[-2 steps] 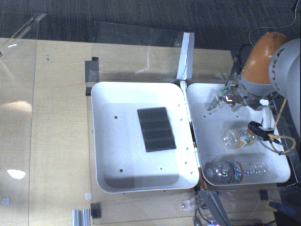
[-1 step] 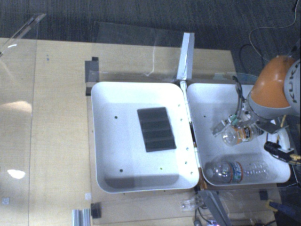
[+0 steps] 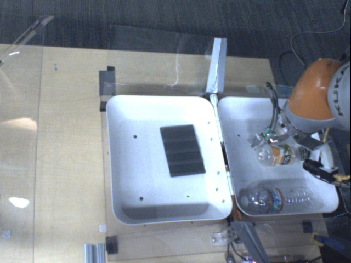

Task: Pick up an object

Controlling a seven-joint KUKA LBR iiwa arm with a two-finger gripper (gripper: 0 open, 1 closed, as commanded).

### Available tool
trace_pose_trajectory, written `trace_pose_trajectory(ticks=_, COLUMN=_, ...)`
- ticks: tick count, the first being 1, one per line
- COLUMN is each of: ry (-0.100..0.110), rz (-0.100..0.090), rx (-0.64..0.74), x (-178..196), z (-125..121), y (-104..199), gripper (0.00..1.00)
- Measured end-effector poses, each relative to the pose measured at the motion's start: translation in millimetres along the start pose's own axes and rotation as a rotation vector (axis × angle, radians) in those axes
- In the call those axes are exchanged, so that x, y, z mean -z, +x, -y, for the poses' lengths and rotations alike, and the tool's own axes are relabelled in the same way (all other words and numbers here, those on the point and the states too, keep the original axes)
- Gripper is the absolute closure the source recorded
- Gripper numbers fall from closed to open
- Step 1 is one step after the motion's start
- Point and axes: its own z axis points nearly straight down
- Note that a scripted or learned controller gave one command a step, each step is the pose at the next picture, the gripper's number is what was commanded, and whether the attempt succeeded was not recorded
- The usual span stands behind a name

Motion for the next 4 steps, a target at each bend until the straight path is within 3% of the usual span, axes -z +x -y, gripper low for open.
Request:
trace_pose_trajectory(ticks=1, ry=0.025, rz=0.022, rx=0.135, x=125, z=-89, y=29, gripper=1.00)
trace_pose_trajectory(ticks=2, ry=0.025, rz=0.021, rx=0.134, x=125, z=-89, y=29, gripper=0.00)
trace_pose_trajectory(ticks=3, ry=0.028, rz=0.023, rx=-0.132, x=-3, z=-64, y=-8, gripper=0.00)
trace_pose_trajectory(ticks=4, ry=0.024, rz=0.025, rx=-0.037, x=-15, z=-57, y=-51, gripper=0.00)
